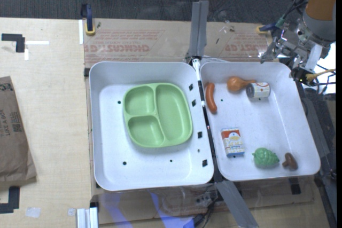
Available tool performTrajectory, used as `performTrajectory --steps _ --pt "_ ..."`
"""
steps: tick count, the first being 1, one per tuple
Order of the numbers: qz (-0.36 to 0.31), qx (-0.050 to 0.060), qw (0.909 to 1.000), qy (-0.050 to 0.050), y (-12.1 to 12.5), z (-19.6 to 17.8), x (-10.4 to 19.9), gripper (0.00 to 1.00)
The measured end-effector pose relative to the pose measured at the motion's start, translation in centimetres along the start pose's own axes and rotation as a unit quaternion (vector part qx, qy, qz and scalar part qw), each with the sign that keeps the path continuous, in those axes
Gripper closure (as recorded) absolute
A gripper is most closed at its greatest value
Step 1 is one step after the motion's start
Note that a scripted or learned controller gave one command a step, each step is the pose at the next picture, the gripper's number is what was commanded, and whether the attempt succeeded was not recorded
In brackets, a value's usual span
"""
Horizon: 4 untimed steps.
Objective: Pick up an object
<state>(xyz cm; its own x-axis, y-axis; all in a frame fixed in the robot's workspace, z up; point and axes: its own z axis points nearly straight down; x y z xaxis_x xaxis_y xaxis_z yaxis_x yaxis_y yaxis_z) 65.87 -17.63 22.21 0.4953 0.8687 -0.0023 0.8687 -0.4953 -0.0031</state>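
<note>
My gripper (281, 46) hangs over the far right corner of the right bin (278, 115), above its rim, with the orange-banded arm rising behind it. In that bin lie an orange-red sausage (211, 97) by the left wall, an orange gourd-shaped toy (237, 84), and a small silver can (258, 90) on its side just right of it. Nearer the front sit a red and white box (232, 142), a green knobbly fruit (265, 157) and a small brown piece (289, 161). The can is the object closest to the gripper, which touches none of them.
The left bin (107, 157) holds a green divided plate (157, 115). A grey bar (199, 29) stands at the back between the bins. Cables trail off the arm at the right edge. A brown paper bag (13, 131) lies at the far left.
</note>
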Motion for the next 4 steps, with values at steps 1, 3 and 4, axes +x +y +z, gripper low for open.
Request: performTrajectory --steps 1,3,4 --pt "-0.146 -0.001 0.9892 0.000 1.5 3.5 -2.6 0.00" --pt "-0.193 -0.003 0.9813 0.000 1.6 11.9 -2.4 1.00" --pt "-0.283 -0.002 0.9593 0.000 0.5 12.4 -0.8 1.00"
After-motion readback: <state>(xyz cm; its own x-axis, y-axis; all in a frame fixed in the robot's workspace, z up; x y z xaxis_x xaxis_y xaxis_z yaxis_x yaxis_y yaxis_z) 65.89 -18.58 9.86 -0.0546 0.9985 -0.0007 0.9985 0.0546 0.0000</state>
